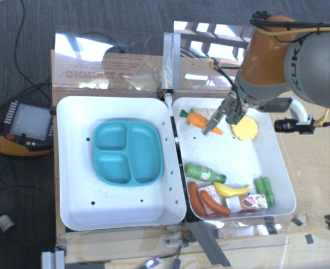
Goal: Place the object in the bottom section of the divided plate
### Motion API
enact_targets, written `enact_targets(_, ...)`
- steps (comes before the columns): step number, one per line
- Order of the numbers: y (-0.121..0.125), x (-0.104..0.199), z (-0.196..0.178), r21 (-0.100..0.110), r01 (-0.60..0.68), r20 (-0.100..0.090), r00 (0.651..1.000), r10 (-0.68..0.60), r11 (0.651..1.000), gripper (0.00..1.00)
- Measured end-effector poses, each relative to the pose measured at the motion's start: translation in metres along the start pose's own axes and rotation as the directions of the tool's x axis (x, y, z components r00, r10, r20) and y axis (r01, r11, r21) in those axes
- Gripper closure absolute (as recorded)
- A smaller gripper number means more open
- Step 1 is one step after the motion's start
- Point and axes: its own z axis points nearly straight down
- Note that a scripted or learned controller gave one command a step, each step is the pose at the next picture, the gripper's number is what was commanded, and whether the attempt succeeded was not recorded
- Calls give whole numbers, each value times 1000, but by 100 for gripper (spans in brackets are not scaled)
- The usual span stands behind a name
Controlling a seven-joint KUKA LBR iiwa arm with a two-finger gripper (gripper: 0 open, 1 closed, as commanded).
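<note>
A teal divided plate [127,152] lies in the left bin [75,200], with two small sections on its left and one large section on its right, all bare. My gripper [215,128] hangs low over the back of the right bin [249,158]. Its tip sits just right of an orange carrot [195,119] and left of a flat yellow round piece [245,129]. From this angle I cannot make out whether anything is held.
The front of the right bin holds a green bottle [204,173], a banana [230,190], two sausages [203,200], a small packet [250,202] and a green vegetable [264,190]. A raised divider wall [176,150] separates the two bins.
</note>
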Motion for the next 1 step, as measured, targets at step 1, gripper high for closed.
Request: enact_targets(1,65,33,10,0,-33,-1,999,33,999,100)
